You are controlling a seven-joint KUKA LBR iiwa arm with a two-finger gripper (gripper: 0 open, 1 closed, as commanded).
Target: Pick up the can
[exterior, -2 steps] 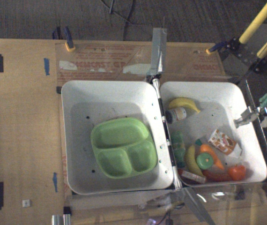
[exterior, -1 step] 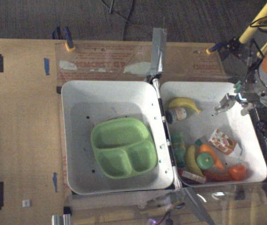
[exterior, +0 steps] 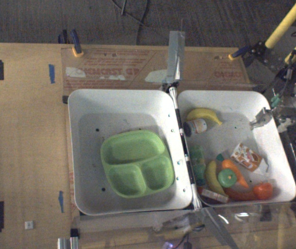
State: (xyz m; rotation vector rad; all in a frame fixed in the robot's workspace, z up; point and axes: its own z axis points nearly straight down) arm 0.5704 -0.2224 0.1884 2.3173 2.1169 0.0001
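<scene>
The can (exterior: 196, 126) lies on its side at ten o'clock in the right bin (exterior: 288, 165) (just below a banana (exterior: 204, 114)). The end effector (exterior: 262, 118) hovers at two o'clock; grip state unclear.

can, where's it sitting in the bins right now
The can lies on its side in the right bin, near its upper left corner, just below the banana and beside the divider between bins.

Reaching in from the right edge, wrist low and level with the far right corner. Gripper (exterior: 262, 118) a small metallic tip (blurred, detail lost), pointing leftward. Grey arm mostly cut off by the frame edge.
</scene>
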